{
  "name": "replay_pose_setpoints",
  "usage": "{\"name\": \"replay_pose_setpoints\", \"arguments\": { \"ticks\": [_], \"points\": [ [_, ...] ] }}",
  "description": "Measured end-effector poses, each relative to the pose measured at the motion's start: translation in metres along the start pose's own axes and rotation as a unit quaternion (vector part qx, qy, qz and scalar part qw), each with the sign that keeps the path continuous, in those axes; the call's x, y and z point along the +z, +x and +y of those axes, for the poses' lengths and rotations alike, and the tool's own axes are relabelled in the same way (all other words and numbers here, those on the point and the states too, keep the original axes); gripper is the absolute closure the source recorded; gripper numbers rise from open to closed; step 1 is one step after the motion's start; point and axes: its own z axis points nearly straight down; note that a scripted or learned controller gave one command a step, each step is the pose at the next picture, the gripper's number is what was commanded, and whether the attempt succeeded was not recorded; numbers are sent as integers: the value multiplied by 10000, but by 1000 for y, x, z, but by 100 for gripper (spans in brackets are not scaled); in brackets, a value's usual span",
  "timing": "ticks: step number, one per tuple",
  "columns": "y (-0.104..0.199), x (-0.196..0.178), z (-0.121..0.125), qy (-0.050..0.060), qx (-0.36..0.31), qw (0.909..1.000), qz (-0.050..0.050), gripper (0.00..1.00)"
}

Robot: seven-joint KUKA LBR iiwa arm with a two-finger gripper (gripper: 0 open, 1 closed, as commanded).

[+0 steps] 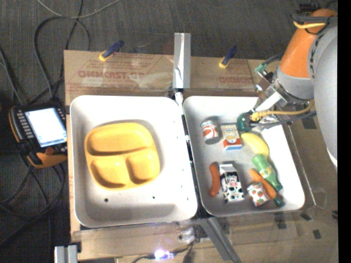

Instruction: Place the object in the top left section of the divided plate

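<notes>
The yellow divided plate (123,154) lies in the left bin (82,201), with one wide section at the back and two smaller ones at the front. My gripper (244,121) hangs low over the back of the right bin (296,201). It sits just right of a small juice carton (232,136) and just above a banana (255,143). A red and white can (209,130) stands to the carton's left. Whether the gripper holds anything is not visible.
Toward the front of the right bin lie a sausage (214,179), a cow-print carton (231,183), a green bottle (265,170), a carrot (264,184) and a small red cup (256,195). A handheld pendant (43,127) rests left of the bench.
</notes>
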Motion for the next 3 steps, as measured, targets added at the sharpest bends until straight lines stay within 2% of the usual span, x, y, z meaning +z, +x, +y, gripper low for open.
{"name": "replay_pose_setpoints", "arguments": {
  "ticks": [1,2,3],
  "points": [
    [-4,105,30,1,-233,9997,-3,100],
    [43,23,-13,-8,-543,9985,5,100],
    [65,-79,32,-20,238,9997,0,100]
  ]
}}
